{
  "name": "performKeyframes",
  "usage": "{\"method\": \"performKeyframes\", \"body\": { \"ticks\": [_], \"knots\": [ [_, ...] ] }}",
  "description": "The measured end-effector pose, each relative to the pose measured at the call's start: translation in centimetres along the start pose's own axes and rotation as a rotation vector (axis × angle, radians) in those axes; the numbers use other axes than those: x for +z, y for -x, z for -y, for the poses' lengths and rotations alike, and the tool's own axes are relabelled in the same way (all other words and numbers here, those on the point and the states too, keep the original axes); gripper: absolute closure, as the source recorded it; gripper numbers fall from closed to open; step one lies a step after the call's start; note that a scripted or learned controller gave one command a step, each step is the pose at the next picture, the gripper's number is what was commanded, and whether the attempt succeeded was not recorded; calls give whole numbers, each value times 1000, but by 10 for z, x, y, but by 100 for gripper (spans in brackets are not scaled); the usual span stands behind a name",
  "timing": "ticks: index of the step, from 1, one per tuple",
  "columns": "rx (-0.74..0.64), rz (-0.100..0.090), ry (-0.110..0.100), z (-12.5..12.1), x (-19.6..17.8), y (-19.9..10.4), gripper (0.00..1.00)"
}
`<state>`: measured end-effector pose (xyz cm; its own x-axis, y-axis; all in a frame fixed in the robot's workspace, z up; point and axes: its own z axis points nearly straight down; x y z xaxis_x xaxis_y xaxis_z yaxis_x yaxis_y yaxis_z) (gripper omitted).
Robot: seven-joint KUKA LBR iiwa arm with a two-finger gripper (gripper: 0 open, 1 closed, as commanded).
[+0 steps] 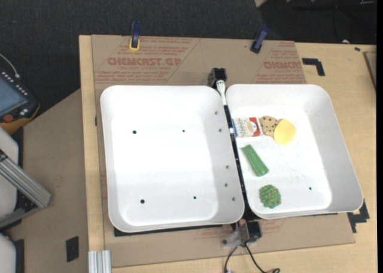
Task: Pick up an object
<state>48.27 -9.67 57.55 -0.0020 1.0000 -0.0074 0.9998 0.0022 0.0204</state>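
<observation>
The right bin (335, 146) holds several small objects near its left side. A small white and red carton (246, 127) lies by the divider, with a tan cookie (268, 124) and a yellow lemon-like piece (285, 132) to its right. Below them lies a green stick (255, 160), tilted, and a round green bumpy ball (270, 196) near the bin's front wall.
The left bin (161, 152) sits beside the right one on a cardboard sheet (179, 56). Two clamps (135, 37) (260, 38) grip the sheet's far edge. A cable and connector (245, 236) lie at the front between the bins.
</observation>
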Motion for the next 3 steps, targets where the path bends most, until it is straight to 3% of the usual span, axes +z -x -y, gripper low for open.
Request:
{"method": "performKeyframes", "body": {
  "ticks": [1,2,3],
  "knots": [
    [0,0,-1,0,0,0,0],
    [0,1,4,-1,-11,0,100],
    [-1,1,3,-1,-10,0,0]
  ]
}}
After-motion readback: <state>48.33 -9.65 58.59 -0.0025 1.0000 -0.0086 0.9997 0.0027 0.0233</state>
